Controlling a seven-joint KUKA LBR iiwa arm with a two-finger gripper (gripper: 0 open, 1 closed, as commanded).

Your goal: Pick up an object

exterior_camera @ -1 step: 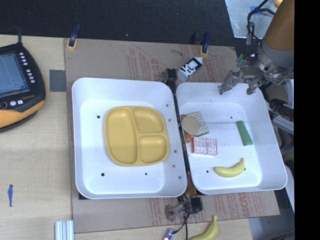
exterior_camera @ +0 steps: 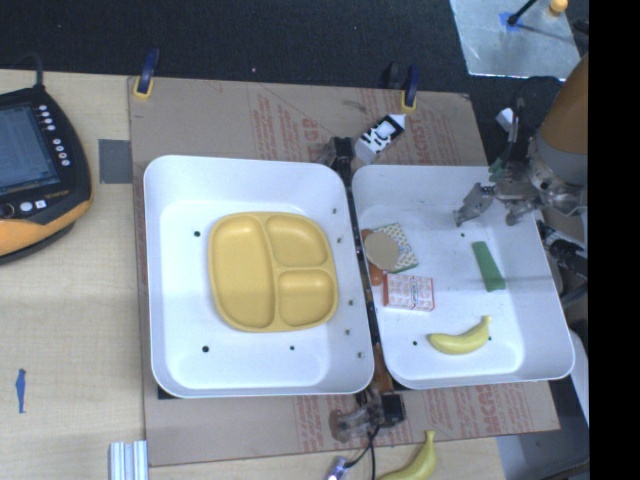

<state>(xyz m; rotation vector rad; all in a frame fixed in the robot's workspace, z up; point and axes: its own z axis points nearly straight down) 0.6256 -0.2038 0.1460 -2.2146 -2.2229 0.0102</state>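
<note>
The tabletop [exterior_camera: 60,308] is pale wood. A sheet of brown cardboard [exterior_camera: 250,118] lies on it, fixed at its far edge by two clips, and it carries both white bins. I take the right bin [exterior_camera: 440,363] as landmark.

Inside the right bin, a green block [exterior_camera: 488,266] lies near the middle, a banana [exterior_camera: 460,339] lies near the front wall, and a red and white packet [exterior_camera: 410,292] lies near the left wall. Just behind the packet there is a round brown piece [exterior_camera: 383,249] on a patterned card [exterior_camera: 398,244].

The gripper [exterior_camera: 492,205] hangs over the far right part of this bin, behind the green block and apart from it. Its jaws are spread, and nothing is between them.

The left bin [exterior_camera: 180,368] touches the right bin along its left side. It holds a yellow tray [exterior_camera: 272,270] with three compartments.

Far to the left of the right bin, a control pendant [exterior_camera: 35,173] with a screen lies on the tabletop. A second banana [exterior_camera: 418,460] lies on the cardboard in front of the right bin. Behind the tabletop the floor [exterior_camera: 250,13] is dark, with a grey sheet [exterior_camera: 510,23] on it.
</note>
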